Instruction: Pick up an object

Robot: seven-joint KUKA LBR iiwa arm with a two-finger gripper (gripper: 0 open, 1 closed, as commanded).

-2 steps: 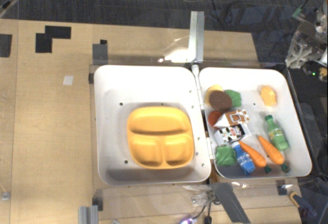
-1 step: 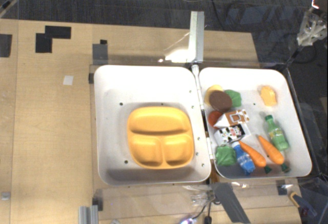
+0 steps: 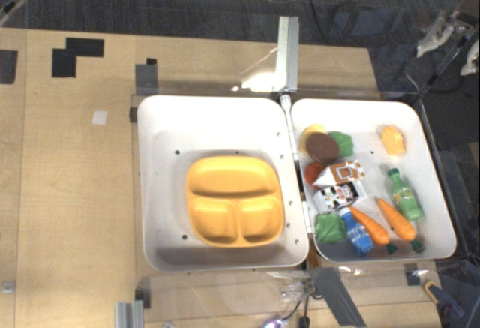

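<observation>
The right bin (image 3: pixel 420 131) holds several small toy items. A brown round piece (image 3: pixel 322 145) lies at its upper left, beside a yellow piece (image 3: pixel 313 130) and a green one (image 3: pixel 343 142). A yellow-orange item (image 3: pixel 393 139) sits alone at the upper right. A white printed carton (image 3: pixel 340 184) lies in the middle, with a red piece (image 3: pixel 313 172) to its left. A green bottle (image 3: pixel 405 196) stands out at the right. Two orange carrots (image 3: pixel 370 225) (image 3: pixel 397 221), a blue bottle (image 3: pixel 358 233) and a green leafy piece (image 3: pixel 328 228) crowd the front.
The left bin (image 3: pixel 161 169) holds a yellow divided tray (image 3: pixel 235 198) in its middle. A metal post (image 3: pixel 288 56) rises behind the seam between the bins. Wooden bench (image 3: pixel 67 191) stretches to the left. Cables and hardware (image 3: pixel 450 34) lie off the far right corner.
</observation>
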